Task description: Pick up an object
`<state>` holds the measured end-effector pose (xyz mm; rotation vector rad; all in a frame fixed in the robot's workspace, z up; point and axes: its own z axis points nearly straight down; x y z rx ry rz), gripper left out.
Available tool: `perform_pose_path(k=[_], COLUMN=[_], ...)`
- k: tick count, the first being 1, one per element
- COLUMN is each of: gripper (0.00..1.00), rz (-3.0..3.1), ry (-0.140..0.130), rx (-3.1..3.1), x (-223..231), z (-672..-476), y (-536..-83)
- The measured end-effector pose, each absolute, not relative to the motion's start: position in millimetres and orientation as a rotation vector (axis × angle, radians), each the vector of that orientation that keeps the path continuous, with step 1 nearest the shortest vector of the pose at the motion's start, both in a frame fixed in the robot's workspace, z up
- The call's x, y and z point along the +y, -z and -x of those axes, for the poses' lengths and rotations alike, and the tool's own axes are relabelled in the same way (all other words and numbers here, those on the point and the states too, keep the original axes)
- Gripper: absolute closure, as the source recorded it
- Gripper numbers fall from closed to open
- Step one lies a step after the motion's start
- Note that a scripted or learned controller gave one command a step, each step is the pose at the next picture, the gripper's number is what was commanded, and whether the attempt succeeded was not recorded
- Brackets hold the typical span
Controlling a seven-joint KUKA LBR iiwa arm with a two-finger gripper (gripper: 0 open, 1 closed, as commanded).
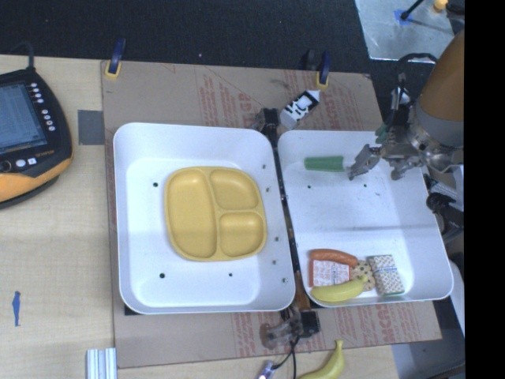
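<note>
The light wooden bench carries two shallow white bins. In the right bin (410,212), the two-finger gripper (377,164) hangs spread and empty near the far edge, just beside the small green cylindrical block (324,163). Recommended: centre the fingers over the block before closing.

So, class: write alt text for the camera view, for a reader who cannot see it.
A robot arm's claw hangs over the right white bin, beside a green block. That bin's near edge holds a banana and small food packets. The left white bin holds a yellow divided plate.
</note>
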<state>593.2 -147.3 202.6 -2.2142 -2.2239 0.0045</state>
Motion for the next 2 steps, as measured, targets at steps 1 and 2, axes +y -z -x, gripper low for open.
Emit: perform_pose_path(k=[1, 2], gripper=[0.0, 0.0], rz=[2.213, 2.211], ry=[-0.007, -0.006], rx=[-2.227, -2.229], x=[-168.8, -74.7], z=[-655.6, -618.3], y=[-120.1, -192.6])
